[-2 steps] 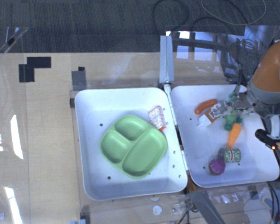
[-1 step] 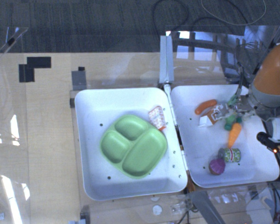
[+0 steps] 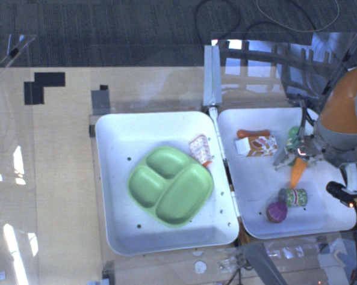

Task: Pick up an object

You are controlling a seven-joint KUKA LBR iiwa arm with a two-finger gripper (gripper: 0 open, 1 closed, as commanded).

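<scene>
Two white bins sit side by side. The left bin (image 3: 114, 173) holds a green divided plate (image 3: 171, 185) and a small packet (image 3: 200, 149) by its right wall. In the right bin (image 3: 255, 218), the gripper (image 3: 298, 151) is low over an orange carrot (image 3: 296, 170), maybe touching it. Nearby lie an orange-and-white carton (image 3: 256, 144), a green can (image 3: 293, 197) and a purple lump (image 3: 277, 211).

A robotics lab: a pale wooden bench (image 3: 61, 194) carries 2 white bins (image 3: 118, 233) between metal brackets, clear plastic guard panels (image 3: 282, 60) stand at its far edge, and loose cables (image 3: 219, 13) trail over grey carpet (image 3: 99, 23).
</scene>
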